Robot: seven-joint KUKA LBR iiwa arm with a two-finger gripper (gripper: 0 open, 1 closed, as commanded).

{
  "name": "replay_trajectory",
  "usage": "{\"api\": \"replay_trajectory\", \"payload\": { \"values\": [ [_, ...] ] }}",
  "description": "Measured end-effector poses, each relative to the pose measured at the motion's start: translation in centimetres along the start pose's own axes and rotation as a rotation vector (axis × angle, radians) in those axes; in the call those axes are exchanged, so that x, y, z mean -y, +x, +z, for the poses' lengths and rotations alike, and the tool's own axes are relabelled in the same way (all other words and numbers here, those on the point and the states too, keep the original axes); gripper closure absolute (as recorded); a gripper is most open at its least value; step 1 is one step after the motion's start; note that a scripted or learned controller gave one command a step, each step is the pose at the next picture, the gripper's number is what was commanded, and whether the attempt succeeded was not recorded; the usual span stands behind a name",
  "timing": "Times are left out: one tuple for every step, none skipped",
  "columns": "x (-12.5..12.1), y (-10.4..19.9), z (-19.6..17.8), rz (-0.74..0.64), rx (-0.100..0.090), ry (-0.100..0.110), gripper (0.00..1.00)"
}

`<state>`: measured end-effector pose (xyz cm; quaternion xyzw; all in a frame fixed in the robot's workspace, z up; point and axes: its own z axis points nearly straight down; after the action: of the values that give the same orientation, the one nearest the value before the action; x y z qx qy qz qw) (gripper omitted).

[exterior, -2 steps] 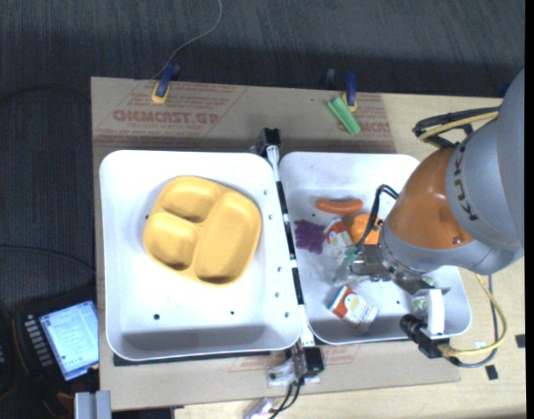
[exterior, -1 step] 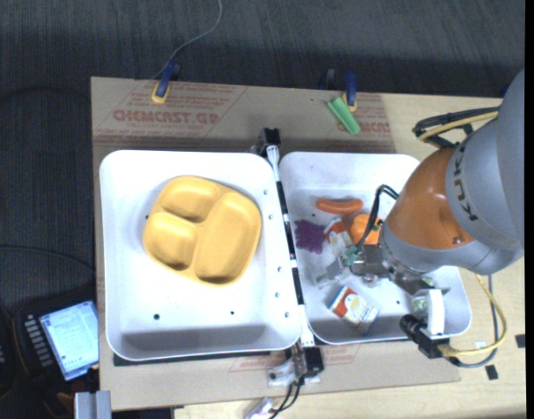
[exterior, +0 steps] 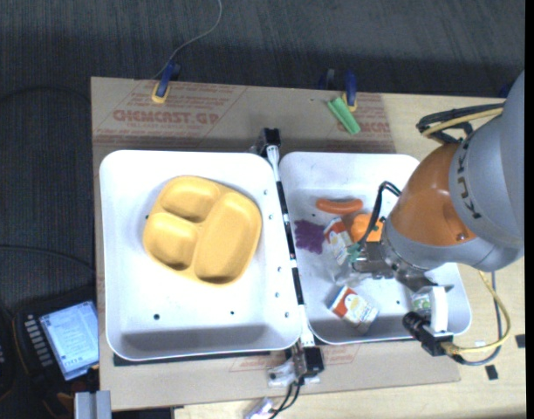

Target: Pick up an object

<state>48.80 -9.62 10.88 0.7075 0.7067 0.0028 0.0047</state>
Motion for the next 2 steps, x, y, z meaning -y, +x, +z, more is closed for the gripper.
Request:
{"api": "replay_trajectory", "payload": {
  "values": [
    [0.0, 0.0, 0.0, 0.000, 0.000, 0.000, 0.00],
    [0.3, 0.1, 2.1, -0.001, -0.001, 0.006, 0.00]
  ]
}}
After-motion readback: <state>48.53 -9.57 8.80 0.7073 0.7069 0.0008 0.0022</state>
